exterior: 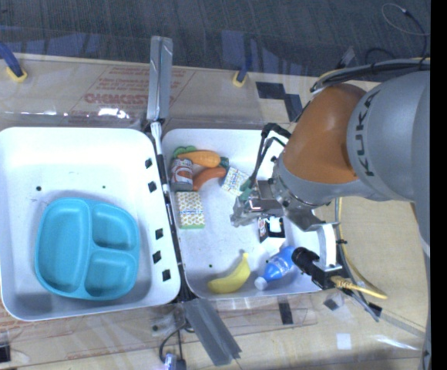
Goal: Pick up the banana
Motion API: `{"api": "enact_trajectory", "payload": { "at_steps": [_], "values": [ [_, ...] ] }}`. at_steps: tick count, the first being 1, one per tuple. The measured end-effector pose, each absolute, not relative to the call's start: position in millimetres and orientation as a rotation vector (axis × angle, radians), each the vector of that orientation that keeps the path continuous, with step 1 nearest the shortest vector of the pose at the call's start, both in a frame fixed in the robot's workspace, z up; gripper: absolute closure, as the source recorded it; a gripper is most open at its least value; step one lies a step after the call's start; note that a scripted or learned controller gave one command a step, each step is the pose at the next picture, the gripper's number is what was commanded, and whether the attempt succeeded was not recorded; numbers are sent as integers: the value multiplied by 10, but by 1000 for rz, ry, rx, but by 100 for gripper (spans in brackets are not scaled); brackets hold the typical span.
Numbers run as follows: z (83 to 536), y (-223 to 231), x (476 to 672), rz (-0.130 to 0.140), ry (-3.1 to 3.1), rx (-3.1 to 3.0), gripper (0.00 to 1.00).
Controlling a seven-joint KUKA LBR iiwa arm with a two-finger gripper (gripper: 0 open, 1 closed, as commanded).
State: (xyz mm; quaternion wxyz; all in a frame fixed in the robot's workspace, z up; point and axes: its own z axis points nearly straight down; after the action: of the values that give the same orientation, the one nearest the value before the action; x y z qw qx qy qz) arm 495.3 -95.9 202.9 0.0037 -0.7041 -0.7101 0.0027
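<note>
Red lettering is showing faintly on the cardboard sheet [115, 91] behind the bins, too washed out for you to read; on the arm [378, 145] you are seeing white letters "KU" running down the grey casing beside the orange band.

Your banana [232, 277] is lying yellow and curved, with a darker tip pointing up, against the front wall of the right bin [208, 141]. It is sitting just beside a plastic bottle with a blue label [276, 270].

The gripper [247, 206] is hanging over the middle of that bin, apart from the banana, and I cannot tell how its jaws are standing; nothing is visibly caught in it.

Further back in the same bin you are looking at two orange carrots [202, 160], a small can [182, 173] and a patterned packet [190, 209]. In the left bin [23, 153] a blue divided tray [87, 247] is resting.

Both bins are sitting on a pale wooden bench [393, 314], with dark grey carpet [208, 14] stretching behind.
</note>
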Motion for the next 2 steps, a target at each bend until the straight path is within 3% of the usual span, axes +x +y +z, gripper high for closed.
{"api": "enact_trajectory", "payload": {
  "at_steps": [1, 2],
  "values": [
    [1383, -1319, 4761, 4, -2580, -1779, 0],
    [883, -1098, 4758, 3, -2615, -1727, 0]
  ]
}}
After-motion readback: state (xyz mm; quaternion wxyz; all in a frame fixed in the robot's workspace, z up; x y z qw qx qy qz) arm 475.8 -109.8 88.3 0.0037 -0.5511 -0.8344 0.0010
